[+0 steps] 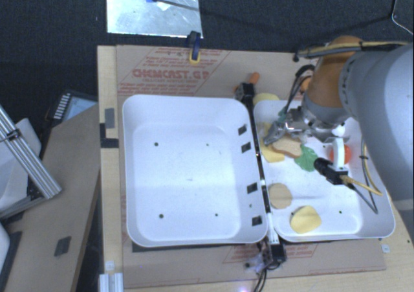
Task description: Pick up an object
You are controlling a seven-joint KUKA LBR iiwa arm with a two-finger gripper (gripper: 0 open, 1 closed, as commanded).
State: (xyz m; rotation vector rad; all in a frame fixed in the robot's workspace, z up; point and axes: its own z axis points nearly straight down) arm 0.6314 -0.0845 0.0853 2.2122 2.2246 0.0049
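Toast-like slice [287, 149] lies in right bin [381, 219], near divider, w/ gripper [277, 130] right above it, prob. lined up for a grab. Can't tell how gripper is set. Green piece [306, 158] touches slice.

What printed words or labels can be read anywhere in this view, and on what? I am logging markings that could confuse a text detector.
"CHEMCAST GP": red print on the brown sheet under the bins, readable above the left bin.
Smaller red lines above and below that word: too small to read.
Red print on the same sheet below the bins: too blurred to read.
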